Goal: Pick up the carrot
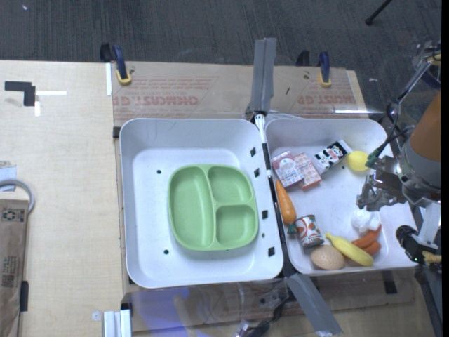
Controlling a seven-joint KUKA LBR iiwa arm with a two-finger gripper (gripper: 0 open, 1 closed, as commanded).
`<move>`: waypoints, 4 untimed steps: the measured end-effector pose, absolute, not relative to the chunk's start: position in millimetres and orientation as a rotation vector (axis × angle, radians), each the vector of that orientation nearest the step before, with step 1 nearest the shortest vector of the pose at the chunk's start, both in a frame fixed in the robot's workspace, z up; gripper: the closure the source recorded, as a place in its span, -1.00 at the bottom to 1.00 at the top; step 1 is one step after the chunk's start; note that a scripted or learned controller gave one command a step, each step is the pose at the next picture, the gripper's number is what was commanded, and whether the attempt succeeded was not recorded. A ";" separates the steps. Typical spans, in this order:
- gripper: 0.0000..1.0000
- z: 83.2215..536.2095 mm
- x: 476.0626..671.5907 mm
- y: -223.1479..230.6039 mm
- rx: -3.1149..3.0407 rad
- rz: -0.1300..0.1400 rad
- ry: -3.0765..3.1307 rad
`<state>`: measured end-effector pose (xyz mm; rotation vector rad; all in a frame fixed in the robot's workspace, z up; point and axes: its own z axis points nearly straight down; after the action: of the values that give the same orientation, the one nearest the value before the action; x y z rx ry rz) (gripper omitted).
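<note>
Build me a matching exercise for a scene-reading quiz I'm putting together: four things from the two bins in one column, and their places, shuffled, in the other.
Things:
1. green plate
2. carrot
3. lemon
4. banana

Places:
A. far part of the right bin, toward its right side
B. right bin, along its left wall
C. middle of the left bin
D. near edge of the right bin, beside a tan, egg-shaped thing

Pairs: 1-C, 2-B, 3-A, 4-D

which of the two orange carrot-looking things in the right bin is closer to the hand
The small carrot near the bin's front right corner, beside the banana, just below the hand. The long carrot lies far off along the bin's left wall.
</note>
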<state>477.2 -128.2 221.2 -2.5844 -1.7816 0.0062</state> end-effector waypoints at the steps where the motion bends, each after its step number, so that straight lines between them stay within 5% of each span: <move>1: 1.00 196.8 477.1 -116.9 -2.246 0.005 -2.191; 3: 1.00 258.7 492.1 -200.0 -1.454 0.001 -2.787; 4: 1.00 227.2 478.2 -143.5 -1.595 0.001 -2.705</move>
<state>478.2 -143.5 227.2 -1.5951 -2.7049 0.0009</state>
